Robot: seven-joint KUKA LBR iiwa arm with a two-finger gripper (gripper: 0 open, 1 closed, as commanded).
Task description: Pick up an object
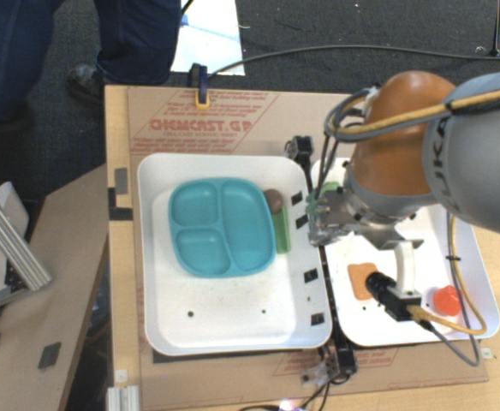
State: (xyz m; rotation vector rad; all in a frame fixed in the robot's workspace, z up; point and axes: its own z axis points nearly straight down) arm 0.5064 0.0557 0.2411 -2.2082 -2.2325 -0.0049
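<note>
Arm (421, 144) hiding right bin's (353, 324) middle.

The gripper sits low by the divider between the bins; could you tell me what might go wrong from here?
The gripper hangs over the bins' shared wall, so descending could strike that rim. The green block is wedged against the teal tray, leaving little finger room. A cable loops near the red object and might snag.

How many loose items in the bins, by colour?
Teal: 1, tray
Green: 1, block
Brown: 1, lump
Orange: 1, flat piece
Red-orange: 1, ball
Total: 5
</note>
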